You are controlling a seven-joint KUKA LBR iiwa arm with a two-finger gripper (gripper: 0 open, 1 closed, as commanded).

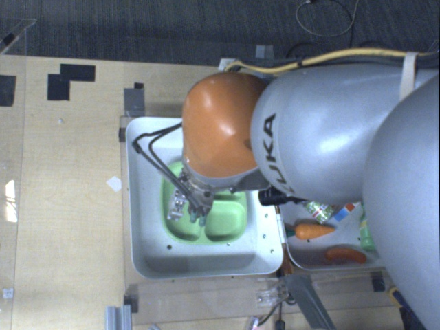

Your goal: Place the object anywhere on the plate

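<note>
A light green plate (227,220) with divided compartments lies in the left white bin (148,253). My gripper (187,209) hangs over the plate's left compartment, under the orange band (218,126) of the arm. Its metal tip is low, close to the plate's surface. I see no object between or below the tip; the arm hides the plate's far part.
The right bin (302,258) holds an orange carrot (313,231), a red-brown item (346,255), a patterned can or bottle (328,212) and something green (366,236). The large grey arm covers most of that bin. Black cables (155,153) loop over the left bin's far left.
</note>
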